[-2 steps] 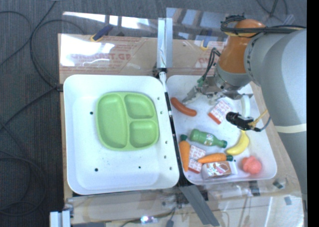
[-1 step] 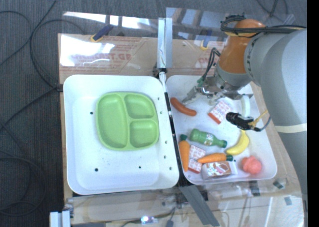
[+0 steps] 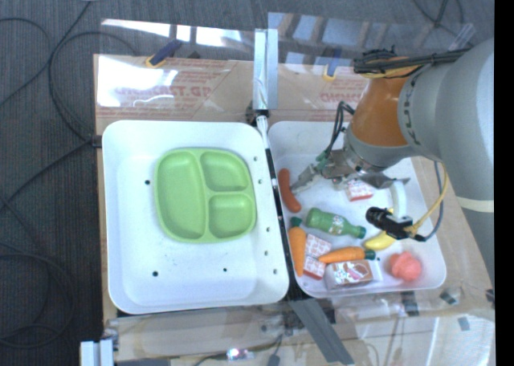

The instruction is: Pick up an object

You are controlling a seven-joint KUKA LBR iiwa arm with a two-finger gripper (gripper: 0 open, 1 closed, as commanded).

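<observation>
Approach step: gripper (image 3: pixel 309 177) spread, pinching nothing, just right of sausage (image 3: pixel 284 188). Next move likely: shift over sausage, descend, press fingers together.

You see a lime-green tray (image 3: pixel 205 195) in a white bin (image 3: pixel 120 220), plus a green bottle (image 3: pixel 333 222), orange carrots (image 3: pixel 298 250) and a pink ball (image 3: pixel 405 267).

Two shallow white plastic bins (image 3: pixel 120 220), smooth, slight sheen. Green three-compartment plastic tray (image 3: pixel 205 194), matt. Green plastic bottle (image 3: pixel 333 223), glossy. Orange plastic carrots (image 3: pixel 298 250), smooth. Pink rounded toy (image 3: pixel 405 267), matt. Small printed cardboard box (image 3: pixel 352 274). Grey arm casing (image 3: pixel 458 107), smooth satin; orange band (image 3: pixel 381 115) glossy. Dark carpet floor (image 3: pixel 48 115), rough weave.
</observation>
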